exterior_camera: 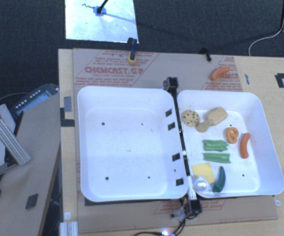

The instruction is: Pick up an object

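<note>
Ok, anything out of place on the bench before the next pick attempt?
One thing: an orange sausage lies on the bench board behind the right bin, outside its far rim, while the other toy foods sit inside that bin. Nothing looks spilled or damaged.

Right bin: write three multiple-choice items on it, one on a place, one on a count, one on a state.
1. Where does the cookie lie in the right bin?
A. Near the divider, at the far end
B. In the near right corner
C. In the middle

2. How many flat green pieces lie side by side in the bin?
A. One
B. Two
C. Four

3. How does the orange sausage on the cardboard sheet lie?
A. Inside the left bin
B. Leaning on the right bin's rim
C. Outside both bins, apart from them

Key: 1 A, the cookie lies beside the divider at the top left. 2 B, an upper green piece and a lower green piece lie together. 3 C, it lies on cardboard beyond the bin.
</note>
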You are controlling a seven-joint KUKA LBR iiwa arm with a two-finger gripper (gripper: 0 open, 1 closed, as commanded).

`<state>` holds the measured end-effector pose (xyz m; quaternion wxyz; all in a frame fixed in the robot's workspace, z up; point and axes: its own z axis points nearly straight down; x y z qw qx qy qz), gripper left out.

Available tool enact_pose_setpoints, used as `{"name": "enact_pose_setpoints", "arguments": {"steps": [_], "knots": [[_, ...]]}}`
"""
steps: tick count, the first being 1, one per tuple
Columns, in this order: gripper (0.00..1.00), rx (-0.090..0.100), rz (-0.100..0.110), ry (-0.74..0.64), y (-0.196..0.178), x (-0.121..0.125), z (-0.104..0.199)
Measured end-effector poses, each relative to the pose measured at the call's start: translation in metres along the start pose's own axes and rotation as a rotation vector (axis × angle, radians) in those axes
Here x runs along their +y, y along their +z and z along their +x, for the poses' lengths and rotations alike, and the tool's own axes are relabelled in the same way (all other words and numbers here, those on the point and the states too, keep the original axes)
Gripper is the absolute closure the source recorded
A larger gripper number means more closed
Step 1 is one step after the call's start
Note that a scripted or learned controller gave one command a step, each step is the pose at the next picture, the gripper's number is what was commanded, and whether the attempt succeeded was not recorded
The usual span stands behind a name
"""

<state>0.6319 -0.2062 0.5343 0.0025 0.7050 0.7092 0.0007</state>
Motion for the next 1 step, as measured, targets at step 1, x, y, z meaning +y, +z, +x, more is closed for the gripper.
{"name": "enact_pose_setpoints", "arguments": {"steps": [1], "knots": [[1.0, 0.0, -0.001, 0.0, -0.0011, 0.0382, 0.0005]]}}
